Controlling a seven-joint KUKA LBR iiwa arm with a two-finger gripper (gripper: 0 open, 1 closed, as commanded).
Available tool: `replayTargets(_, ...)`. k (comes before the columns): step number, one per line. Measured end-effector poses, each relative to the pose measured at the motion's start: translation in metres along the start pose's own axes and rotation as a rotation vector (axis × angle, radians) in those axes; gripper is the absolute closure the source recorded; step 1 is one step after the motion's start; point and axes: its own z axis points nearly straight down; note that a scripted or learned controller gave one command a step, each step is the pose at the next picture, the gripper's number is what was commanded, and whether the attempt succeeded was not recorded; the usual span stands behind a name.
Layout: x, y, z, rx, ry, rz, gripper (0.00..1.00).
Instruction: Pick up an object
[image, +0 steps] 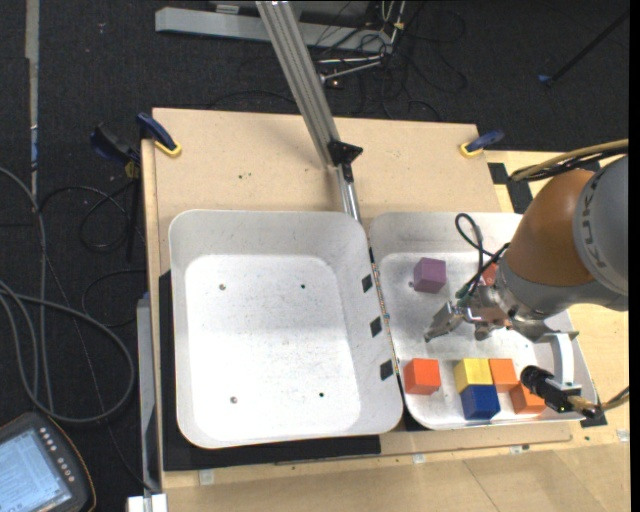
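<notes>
The right bin (395, 235) holds a purple cube (429, 273) near its middle. Along its front edge lie an orange cube (422, 375), a yellow block (473, 373), a blue block (480, 401) and two more orange blocks (503, 372) (526, 399). My gripper (458, 322) hangs over the middle of this bin, below the purple cube and above the front row. Its fingers (441, 324) are spread apart and nothing sits between them.
The left bin (190, 235) lies beside the right one. A metal pole (305, 85) slants down from the top to the bins' shared edge. Clamps (160, 135) (482, 143) hold the wooden bench's back corners. The arm's orange band (555, 235) covers the right bin's right side.
</notes>
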Motion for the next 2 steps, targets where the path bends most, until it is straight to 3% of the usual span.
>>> replayTargets(1,0.000,0.000,0.018,-0.003,-0.001,0.000,0.00)
replayTargets(2,0.000,0.001,0.007,-0.006,-0.001,0.000,1.00)
